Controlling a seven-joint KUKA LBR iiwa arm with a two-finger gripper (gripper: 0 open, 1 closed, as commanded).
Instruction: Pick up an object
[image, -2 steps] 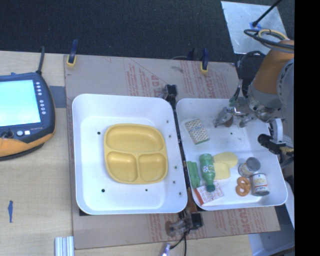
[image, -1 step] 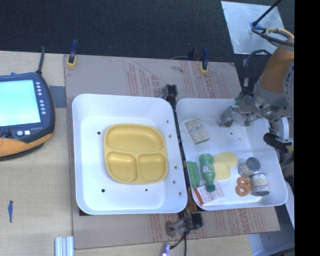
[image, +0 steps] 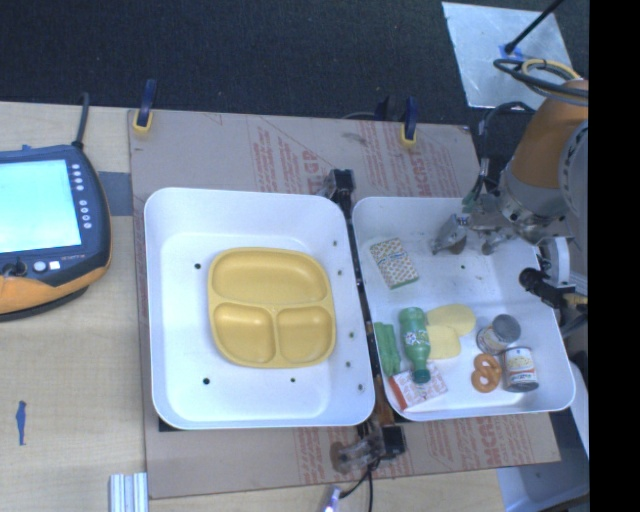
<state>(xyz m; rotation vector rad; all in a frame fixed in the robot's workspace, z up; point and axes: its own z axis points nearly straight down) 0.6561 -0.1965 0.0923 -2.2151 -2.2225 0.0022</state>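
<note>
White bins sit side by side on the bench. Left bin (image: 175, 300) holds a yellow divided tray (image: 271, 305), roughly centred. Right bin (image: 560, 385) holds the small items, mostly toward its near half. Grey arm (image: 545, 150) reaches in from the right over the far end of the right bin; gripper (image: 468, 232) hangs above bare bin floor, fingers spread apart, nothing between them. Handheld screen pendant (image: 45, 225) lies on the bench, well left of the bins. Green bottle (image: 414, 343) lies near the bin's left wall, a pale yellow piece (image: 450, 325) just beside it. Patterned packet (image: 394, 262) lies nearer the gripper. Two small tins (image: 519, 367) sit close together at the right; an orange ring (image: 486, 373) touches them.
</note>
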